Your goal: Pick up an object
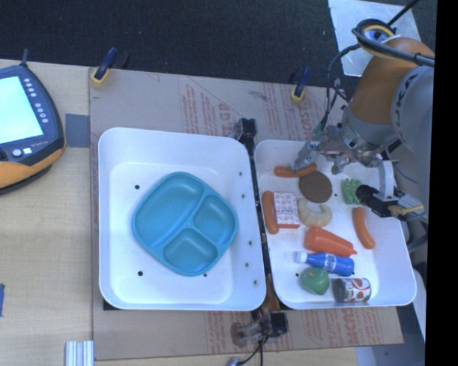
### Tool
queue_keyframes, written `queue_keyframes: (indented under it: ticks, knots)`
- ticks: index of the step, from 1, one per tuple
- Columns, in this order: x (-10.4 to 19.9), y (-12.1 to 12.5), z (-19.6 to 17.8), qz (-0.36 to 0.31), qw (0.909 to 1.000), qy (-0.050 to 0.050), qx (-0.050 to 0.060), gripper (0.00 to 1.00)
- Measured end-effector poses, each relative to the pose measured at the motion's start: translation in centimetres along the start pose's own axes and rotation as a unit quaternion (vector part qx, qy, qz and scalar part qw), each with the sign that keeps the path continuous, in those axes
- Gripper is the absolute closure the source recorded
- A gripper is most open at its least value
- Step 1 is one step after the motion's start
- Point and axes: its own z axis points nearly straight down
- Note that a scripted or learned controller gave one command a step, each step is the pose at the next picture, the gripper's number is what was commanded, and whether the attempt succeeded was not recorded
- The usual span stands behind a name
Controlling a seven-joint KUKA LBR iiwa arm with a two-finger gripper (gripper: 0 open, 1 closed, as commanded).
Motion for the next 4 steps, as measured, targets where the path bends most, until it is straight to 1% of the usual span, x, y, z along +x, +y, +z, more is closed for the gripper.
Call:
queue_keyframes:
  ticks: [1,2,3,4]
  knots:
    - [3.5,-0.2,4.1,0.002,1.0000,0.004,0.004,0.00]
    - [3.2,-0.1,3.0,0.001,1.0000,0.002,0.005,1.00]
    - [3.2,-0.1,3.0,0.001,1.0000,0.002,0.005,0.00]
    - [3.1,-0.1,2.0,0.001,1.0000,0.002,0.005,1.00]
